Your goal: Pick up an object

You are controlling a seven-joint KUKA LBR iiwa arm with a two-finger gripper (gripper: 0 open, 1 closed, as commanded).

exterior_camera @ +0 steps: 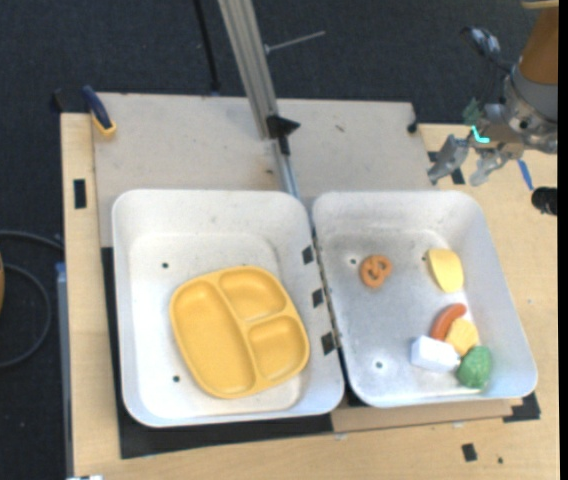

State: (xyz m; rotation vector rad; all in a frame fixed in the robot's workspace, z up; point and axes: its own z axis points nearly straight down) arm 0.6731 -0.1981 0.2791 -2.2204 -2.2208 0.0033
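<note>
Pincer seen at 2 o'clock, above bare tabletop just beyond far rim of right bin; fingers spread open, nothing held between them. Right bin contents: pretzel-shaped orange piece near centre; yellow oval piece at 3 o'clock; red piece, yellow block, white block, green lump clustered, touching, at 5 o'clock. Left bin occupied by yellow divided tray.

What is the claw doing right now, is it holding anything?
Claw: open, holding nothing, up beyond the far right corner of the right bin.
</note>
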